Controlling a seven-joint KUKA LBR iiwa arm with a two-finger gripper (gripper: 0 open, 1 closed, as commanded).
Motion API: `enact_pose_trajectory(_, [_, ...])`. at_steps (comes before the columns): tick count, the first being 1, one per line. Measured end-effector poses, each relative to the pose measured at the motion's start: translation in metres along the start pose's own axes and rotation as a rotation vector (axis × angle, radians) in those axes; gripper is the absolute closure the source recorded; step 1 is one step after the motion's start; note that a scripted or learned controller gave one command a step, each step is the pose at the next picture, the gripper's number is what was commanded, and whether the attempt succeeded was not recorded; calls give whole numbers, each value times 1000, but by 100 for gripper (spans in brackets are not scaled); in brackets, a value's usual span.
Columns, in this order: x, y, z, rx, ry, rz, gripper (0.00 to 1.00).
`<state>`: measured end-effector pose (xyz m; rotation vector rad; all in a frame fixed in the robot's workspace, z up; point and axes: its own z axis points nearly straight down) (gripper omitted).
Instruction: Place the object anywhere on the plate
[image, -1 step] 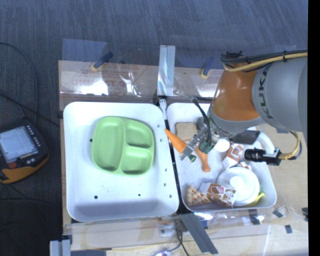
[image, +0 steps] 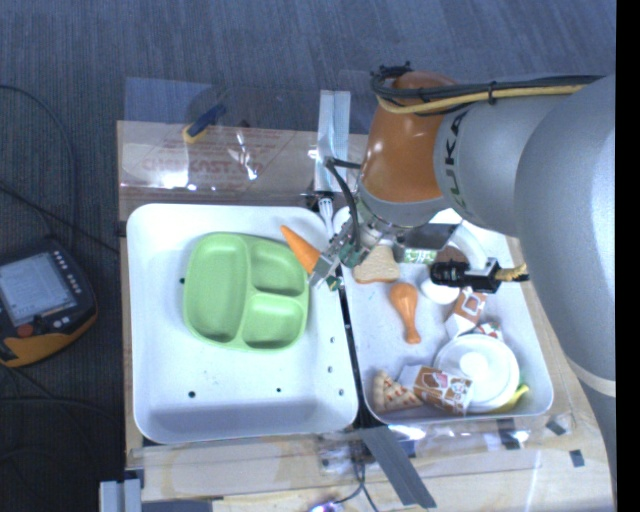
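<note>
Orange toy carrot sits pinched in the gripper at the green plate rim, so carrying looks done; release comes next.

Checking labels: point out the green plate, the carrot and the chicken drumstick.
green plate (image: 245, 290): camera view, centre divider.
carrot (image: 300, 247): camera view, mid-body.
chicken drumstick (image: 405, 301): camera view, meaty end.
</note>
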<state>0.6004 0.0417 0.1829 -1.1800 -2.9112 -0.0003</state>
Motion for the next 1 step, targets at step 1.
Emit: enact_pose_trajectory(1, [-2, -2, 0, 1, -1, 5, 0])
